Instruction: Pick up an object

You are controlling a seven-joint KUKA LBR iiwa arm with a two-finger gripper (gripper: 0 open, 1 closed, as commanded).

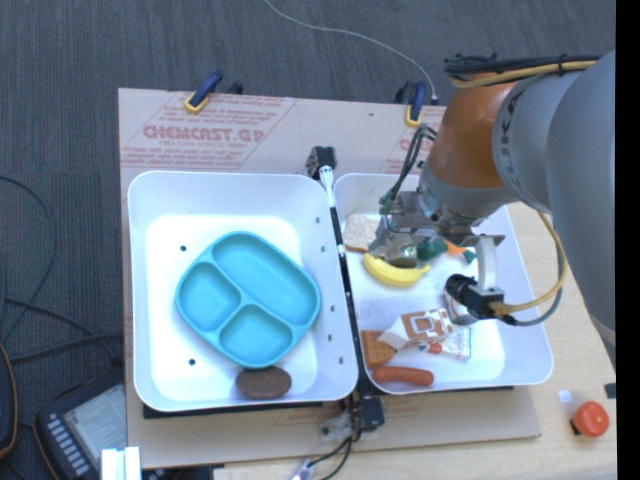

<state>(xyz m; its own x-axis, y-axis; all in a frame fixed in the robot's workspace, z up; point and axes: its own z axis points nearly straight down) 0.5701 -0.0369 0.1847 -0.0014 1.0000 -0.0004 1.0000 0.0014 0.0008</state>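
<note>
My gripper (405,248) is low in the right bin (525,353), right above a yellow banana (393,271) with a green object at its upper edge. Beside the gripper's left lies a pale round cracker (359,231). Nearer the front of that bin are a small printed packet (437,332), an orange cracker (375,347) and a red sausage (402,376). In the left bin (150,348) sits a blue divided plate (248,297), with a brown oval piece (263,382) in front of it.
The grey arm with its orange band (475,138) covers the right bin's back right part. Cables (520,308) hang over that bin's right side. An orange cap (590,420) lies on the bench at the far right. Clamps (205,90) hold the board's back edge.
</note>
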